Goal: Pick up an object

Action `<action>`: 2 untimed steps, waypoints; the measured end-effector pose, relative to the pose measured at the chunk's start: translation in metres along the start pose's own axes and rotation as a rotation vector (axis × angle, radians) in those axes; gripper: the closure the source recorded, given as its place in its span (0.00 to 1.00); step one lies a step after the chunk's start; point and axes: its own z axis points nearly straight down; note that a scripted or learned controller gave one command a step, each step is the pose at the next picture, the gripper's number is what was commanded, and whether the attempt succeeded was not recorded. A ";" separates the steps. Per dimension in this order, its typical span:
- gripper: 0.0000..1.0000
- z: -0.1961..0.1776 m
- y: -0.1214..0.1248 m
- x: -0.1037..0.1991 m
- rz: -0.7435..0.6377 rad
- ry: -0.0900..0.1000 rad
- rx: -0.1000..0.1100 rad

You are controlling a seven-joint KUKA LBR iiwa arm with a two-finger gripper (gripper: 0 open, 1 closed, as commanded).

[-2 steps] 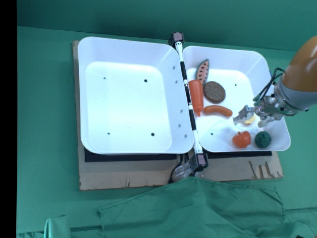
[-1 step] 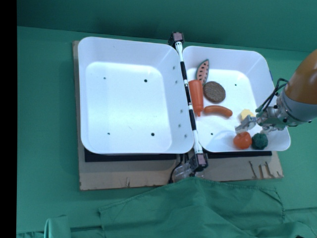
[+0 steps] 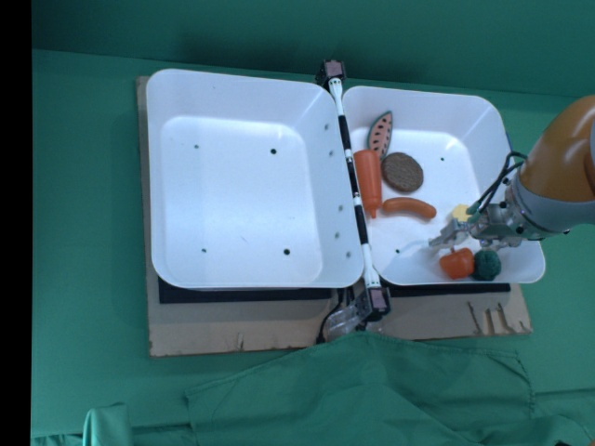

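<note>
The counter (image 3: 84, 203) is draped in green cloth, and a cardboard sheet (image 3: 232, 328) is laid under two white bins, the left bin (image 3: 167, 175) and the right bin (image 3: 465, 119). In the right bin's near right corner, an orange pepper (image 3: 456, 263) is set beside a green ball (image 3: 486, 265), just under the gripper (image 3: 453, 237); whether anything is gripped cannot be told.

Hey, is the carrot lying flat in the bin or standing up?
Lying flat. The carrot rests lengthwise on the floor of the right bin, alongside the divider between the bins.
</note>
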 end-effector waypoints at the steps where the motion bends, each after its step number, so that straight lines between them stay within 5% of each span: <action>1: 0.00 -0.012 0.027 -0.009 -0.004 0.003 0.003; 2: 0.00 -0.117 0.059 -0.009 -0.006 0.000 -0.007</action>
